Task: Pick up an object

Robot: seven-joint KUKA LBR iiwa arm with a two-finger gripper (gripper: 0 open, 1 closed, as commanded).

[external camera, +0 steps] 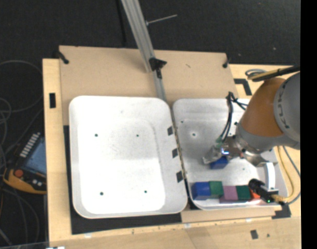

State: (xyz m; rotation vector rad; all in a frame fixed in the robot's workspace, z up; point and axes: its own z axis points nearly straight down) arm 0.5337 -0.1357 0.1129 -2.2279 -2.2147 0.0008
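Matt wood, smooth white plastic, brushed metal

The worktop (127, 71) looks like matt pale board; both bins (left bin (117, 154), right bin (197, 121)) read as smooth white plastic with faint sheen. Blocks below the gripper (216, 157) (blue block (201, 190) among them) look matt. The arm's orange band (264, 105) is glossy; the rail (140, 27) dull metal.

Even overhead light, soft focus, perhaps slight glare on bins (122, 154).

Two bins sit side by side on the tabletop (200, 66). Four blocks (221, 190) line the right bin's (200, 113) near wall. The pincer (216, 157) hangs behind them.
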